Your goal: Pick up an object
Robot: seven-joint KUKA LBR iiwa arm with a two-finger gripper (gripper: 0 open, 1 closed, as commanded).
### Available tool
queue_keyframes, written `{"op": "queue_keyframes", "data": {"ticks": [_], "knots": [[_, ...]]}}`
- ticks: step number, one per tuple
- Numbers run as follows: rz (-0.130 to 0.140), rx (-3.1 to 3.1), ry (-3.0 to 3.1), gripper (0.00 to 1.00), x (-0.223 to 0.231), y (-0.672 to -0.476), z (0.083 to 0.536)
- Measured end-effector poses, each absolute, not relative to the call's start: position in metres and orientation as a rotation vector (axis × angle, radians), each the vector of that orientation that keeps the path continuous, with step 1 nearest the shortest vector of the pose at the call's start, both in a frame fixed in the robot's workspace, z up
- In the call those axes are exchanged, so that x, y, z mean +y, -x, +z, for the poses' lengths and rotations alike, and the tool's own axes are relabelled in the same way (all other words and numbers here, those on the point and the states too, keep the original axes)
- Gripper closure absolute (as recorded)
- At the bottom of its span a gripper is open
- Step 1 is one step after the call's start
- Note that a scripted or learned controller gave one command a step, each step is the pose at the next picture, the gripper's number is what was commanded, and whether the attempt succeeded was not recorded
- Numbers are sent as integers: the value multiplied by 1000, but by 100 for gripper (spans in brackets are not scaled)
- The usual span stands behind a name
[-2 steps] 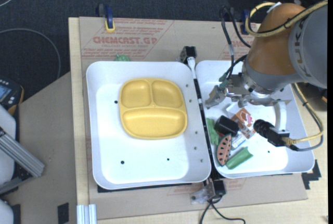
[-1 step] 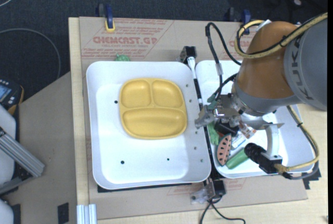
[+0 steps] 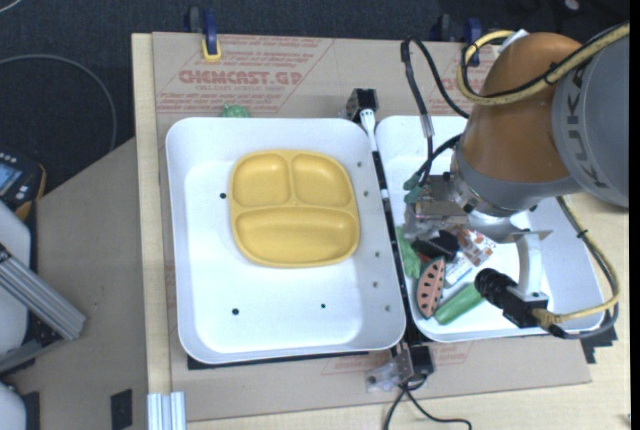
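A yellow divided plate (image 3: 294, 207) lies in the left bin (image 3: 200, 308). The right bin (image 3: 570, 268) holds a clutter at its left front: a green cylinder (image 3: 459, 302), a dark red spotted piece (image 3: 431, 284), a small white and red packet (image 3: 472, 245) and a green item (image 3: 406, 248) by the left wall. My gripper (image 3: 436, 218) hangs over this clutter, low in the right bin, under the orange wrist. Its fingers are hidden among the objects, and I cannot see anything held between them.
A black divider rail (image 3: 381, 180) runs between the two bins. Cables (image 3: 420, 93) loop over the right bin's back edge. The arm's orange body (image 3: 525, 108) covers most of the right bin's back half. A cardboard sheet (image 3: 240, 68) lies behind the bins.
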State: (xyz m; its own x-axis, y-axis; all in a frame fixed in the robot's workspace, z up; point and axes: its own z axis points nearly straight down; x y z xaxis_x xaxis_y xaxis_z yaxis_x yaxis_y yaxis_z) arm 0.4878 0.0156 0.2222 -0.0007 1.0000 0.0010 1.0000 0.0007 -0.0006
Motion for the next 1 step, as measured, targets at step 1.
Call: {"op": "queue_keyframes", "data": {"ticks": [1], "knots": [[-15, -2235, 2212, 100, 86, -480, 302]]}}
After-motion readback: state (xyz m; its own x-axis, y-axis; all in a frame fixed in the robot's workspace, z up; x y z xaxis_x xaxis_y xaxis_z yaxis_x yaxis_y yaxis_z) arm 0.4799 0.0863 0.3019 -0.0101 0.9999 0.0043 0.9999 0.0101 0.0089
